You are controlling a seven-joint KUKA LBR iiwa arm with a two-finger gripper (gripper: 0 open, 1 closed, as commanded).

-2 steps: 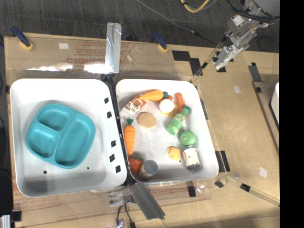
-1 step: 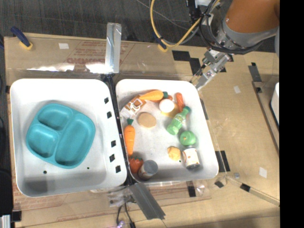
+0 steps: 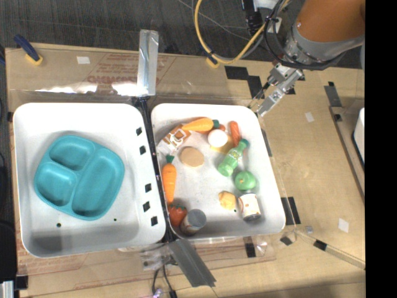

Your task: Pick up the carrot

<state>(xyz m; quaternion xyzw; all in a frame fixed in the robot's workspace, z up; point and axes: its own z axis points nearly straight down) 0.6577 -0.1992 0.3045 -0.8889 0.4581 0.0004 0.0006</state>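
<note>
Camera view, fixed overhead at a slant. Two shallow white bins side by side on the counter.

Left bin: holds a teal divided plate with three compartments, sitting left of the bin's centre.

Right bin: crowded with toy food. The carrot lies along the bin's left wall, about midway between far and near edges, green top toward the far side, orange tip pointing near. Just beyond its tip, in the near left corner, a small red-orange item touches a grey-lidded can. A second, stubbier carrot-like piece lies at the far side, next to a printed packet. A tan round disc sits right of the task carrot, apart from it. A white round item and a slim red piece are at the far right. A green bottle lies tilted toward the centre right, with a green round fruit nearer the camera. A small yellow item lies just beside a white can with a red label at the near right.

Gripper: hangs over the counter just outside the far right corner of the right bin, well apart from the carrot. The jaws taper to a narrow point with nothing between them; whether they are parted or closed, cannot tell. Orange wrist band at top right; yellow cable loops on the far side.
</note>
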